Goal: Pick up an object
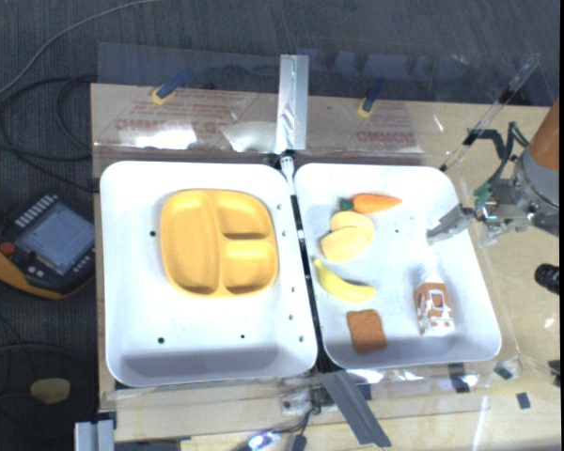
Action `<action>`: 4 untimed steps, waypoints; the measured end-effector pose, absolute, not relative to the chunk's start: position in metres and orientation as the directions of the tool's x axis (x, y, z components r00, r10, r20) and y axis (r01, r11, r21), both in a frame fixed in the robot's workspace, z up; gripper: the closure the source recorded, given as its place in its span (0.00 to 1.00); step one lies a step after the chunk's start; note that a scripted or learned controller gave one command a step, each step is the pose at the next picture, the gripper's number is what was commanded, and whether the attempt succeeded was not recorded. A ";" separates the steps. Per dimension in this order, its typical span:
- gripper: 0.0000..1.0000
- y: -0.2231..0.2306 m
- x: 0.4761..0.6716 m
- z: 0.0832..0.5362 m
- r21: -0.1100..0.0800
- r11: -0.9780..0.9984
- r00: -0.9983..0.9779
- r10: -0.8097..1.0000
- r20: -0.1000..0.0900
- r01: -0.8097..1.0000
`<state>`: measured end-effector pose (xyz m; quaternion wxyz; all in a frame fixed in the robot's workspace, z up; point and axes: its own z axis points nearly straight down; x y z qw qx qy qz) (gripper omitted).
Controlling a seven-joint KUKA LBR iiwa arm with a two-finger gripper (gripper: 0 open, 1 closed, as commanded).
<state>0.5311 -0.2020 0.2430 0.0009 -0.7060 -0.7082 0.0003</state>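
We see a teach pendant [39, 245] on the dark carpet [38, 83] left of the counter [197, 120]; cables [66, 26] trail across the carpet above it

A yellow divided tray [218, 241] is seen in the white left bin [132, 327]. In the white right bin [470, 289], an orange carrot [376, 203] with a green top, a pale yellow piece [348, 236], a yellow banana [343, 285], a brown biscuit [366, 330] and an orange-and-white carton [435, 308] are seen.
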 end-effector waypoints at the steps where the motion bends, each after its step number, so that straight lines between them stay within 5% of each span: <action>1: 0.00 -0.188 0.492 0.283 -0.002 -0.013 0.013 1.000 0.001 1.000; 2: 0.00 -0.179 0.554 0.207 -0.003 -0.091 0.091 0.996 -0.002 0.996; 3: 0.00 -0.206 0.546 0.096 0.003 -0.127 0.127 0.992 0.006 0.992; 4: 0.00 -0.193 0.579 0.090 0.008 -0.214 0.214 0.977 -0.001 0.977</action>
